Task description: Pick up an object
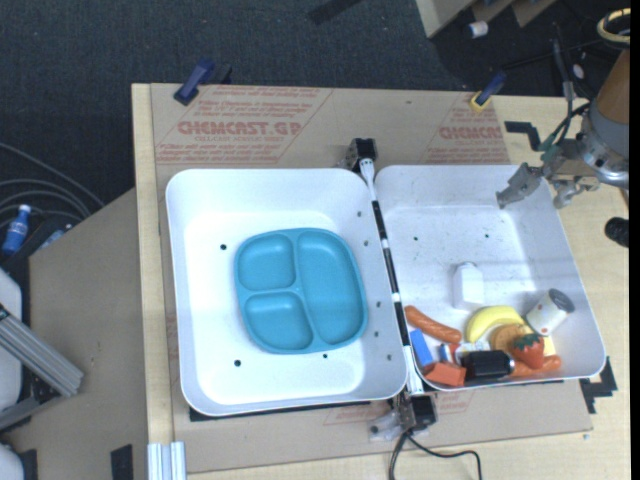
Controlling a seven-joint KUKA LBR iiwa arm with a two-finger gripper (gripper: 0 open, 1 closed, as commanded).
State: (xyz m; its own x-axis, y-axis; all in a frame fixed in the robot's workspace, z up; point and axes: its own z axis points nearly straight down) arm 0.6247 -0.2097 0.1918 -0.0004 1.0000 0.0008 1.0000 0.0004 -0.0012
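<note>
My gripper (542,185) hangs over the far right corner of the right bin (450,208), open with nothing between its fingers. The loose objects lie well below it, in the bin's near corner: a white block (467,285), a yellow banana (495,321), a white cylinder (546,313), an orange carrot (432,323), a black object (487,364), a small blue piece (422,349) and some orange-red pieces (531,349). They crowd and touch each other; the white block lies a little apart.
The left bin (200,228) holds a blue divided plate (300,290) at its middle. A black rail with clamps (378,230) runs between the bins. Cardboard covers the bench behind them. Cables lie at the far left.
</note>
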